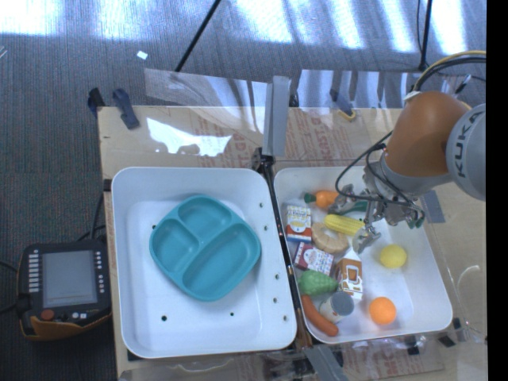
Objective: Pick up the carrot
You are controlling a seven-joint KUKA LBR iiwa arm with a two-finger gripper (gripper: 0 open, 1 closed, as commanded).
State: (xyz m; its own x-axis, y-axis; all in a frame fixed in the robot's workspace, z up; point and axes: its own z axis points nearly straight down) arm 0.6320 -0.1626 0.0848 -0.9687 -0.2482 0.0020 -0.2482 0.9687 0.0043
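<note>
The carrot (325,199), short and orange with a green top, lies near the far left corner of the right bin (438,292). My gripper (357,221) hangs just right of and nearer than the carrot, over a yellow corn cob (344,225). Its fingers (368,236) look spread apart, and nothing is held between them. The carrot lies apart from the fingertips. The arm's orange band (427,133) rises behind at the right.
Crowding the right bin are a lemon (392,255), an orange (382,311), a bagel (328,237), a green vegetable (316,282), a sausage (321,317), a can (341,304) and small boxes (298,219). The left bin (131,308) holds a teal divided plate (205,247).
</note>
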